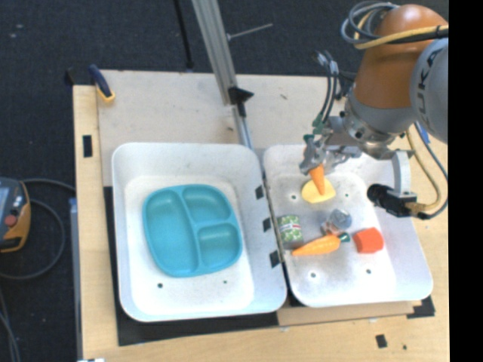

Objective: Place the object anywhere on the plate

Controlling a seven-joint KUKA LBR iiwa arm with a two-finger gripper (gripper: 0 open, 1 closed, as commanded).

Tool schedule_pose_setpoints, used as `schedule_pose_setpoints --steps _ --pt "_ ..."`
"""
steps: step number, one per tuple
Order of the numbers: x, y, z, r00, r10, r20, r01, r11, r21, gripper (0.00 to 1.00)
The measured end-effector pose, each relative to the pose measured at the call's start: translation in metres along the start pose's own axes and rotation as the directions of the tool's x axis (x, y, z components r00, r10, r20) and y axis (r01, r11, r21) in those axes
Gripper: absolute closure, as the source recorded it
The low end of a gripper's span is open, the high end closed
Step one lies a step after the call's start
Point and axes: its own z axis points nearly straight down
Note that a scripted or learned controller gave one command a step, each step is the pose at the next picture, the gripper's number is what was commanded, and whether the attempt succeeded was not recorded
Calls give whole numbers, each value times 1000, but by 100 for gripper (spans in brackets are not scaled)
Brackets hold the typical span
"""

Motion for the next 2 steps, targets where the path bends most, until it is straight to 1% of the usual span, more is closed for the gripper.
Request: schedule_pose_setpoints --steps 1,2 --pt "50 -6 -1 1000 -1 0 1 1000 0 100" --pt "99 -14 23 1000 1 1 -1 1000 2 100"
